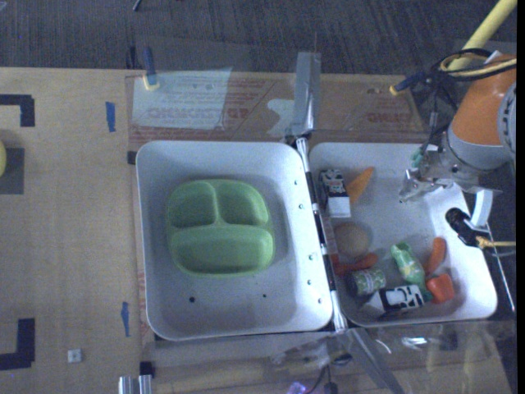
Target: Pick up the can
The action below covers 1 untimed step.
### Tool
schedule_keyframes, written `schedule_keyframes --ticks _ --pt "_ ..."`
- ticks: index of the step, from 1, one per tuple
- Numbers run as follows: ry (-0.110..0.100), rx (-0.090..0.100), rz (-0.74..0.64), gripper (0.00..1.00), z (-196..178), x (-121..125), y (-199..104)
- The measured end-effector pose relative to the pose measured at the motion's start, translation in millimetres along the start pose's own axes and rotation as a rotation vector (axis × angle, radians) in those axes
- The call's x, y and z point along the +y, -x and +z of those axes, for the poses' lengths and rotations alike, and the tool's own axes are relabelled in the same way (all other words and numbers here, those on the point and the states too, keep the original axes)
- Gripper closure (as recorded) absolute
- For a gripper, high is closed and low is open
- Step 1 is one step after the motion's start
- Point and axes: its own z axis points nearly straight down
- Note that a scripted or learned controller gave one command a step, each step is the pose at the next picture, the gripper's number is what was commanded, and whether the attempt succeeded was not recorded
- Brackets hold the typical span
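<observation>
The can (369,281) is small, with a green label and a dark end. It lies on its side near the front of the right bin (484,302), between a red chili and a black-and-white carton. My gripper (420,184) hangs over the back right part of that bin, well behind the can and to its right, with nothing visibly in it. The grey arm with its orange band (486,115) comes in from the upper right.
Crowding the can are a red chili (354,263), a brown potato (351,238), a green bottle (404,261), a carton (402,298) and a red pepper (440,287). A small carton (332,192) and a carrot piece (359,182) lie at the back. The left bin (156,171) holds a green divided plate (220,226).
</observation>
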Motion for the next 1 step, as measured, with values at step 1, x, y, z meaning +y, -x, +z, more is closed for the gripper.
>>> schedule_keyframes --ticks 1 --pt "-0.002 -0.002 0.223 1.00 -129.2 37.5 -30.8"
